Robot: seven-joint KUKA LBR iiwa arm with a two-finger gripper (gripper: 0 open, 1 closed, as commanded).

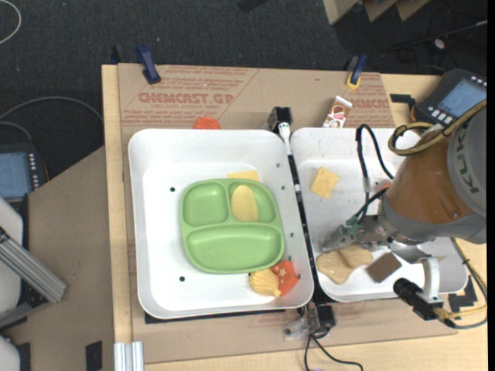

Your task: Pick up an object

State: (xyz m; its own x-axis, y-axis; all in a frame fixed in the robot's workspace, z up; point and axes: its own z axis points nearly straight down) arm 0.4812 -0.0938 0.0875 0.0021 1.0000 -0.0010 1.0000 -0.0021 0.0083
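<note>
My gripper (339, 238) hangs low in the right bin (344, 147), near its left wall, just above two tan flat pieces (342, 261). A brown flat piece (383, 267) lies beside them to the right, partly under the arm. A yellow wedge (325, 182) rests higher up in the same bin, apart from the gripper. The arm's grey and orange body (433, 192) covers the bin's right half.
The left bin (155, 207) holds a green divided plate (230, 242) with a pale yellow piece (244, 203) in its upper right compartment. A yellow shell-shaped piece (265, 283) and a red piece (285, 275) sit by the plate's lower right corner. A black cable (367, 157) loops over the right bin.
</note>
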